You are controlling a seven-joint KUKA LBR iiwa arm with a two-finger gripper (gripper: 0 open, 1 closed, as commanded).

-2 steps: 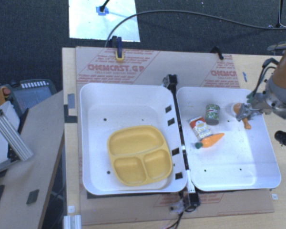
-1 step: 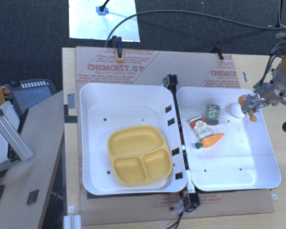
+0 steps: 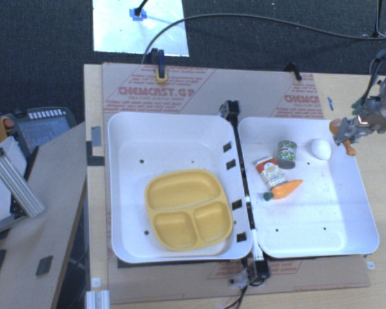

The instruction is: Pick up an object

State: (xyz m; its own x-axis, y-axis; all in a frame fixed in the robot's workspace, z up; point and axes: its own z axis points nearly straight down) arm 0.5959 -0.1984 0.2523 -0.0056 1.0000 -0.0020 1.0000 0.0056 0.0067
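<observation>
In the right bin (image 3: 347,230) lie a small green can (image 3: 286,153), a white egg-shaped ball (image 3: 320,149), a red and white packet (image 3: 268,171) and an orange toy carrot (image 3: 287,188). My gripper (image 3: 343,138) hangs over the bin's far right rim, just right of the white ball and apart from it. Its two orange-tipped fingers (image 3: 336,127) stand open, with nothing between them. The can, packet and carrot lie further left, near the bin's middle.
A yellow divided plate (image 3: 188,208) rests in the left bin (image 3: 125,172). A black divider (image 3: 239,172) runs between the bins. Cardboard lies under both bins. A cable arcs across the back, and a clamp (image 3: 161,66) sits at the far edge.
</observation>
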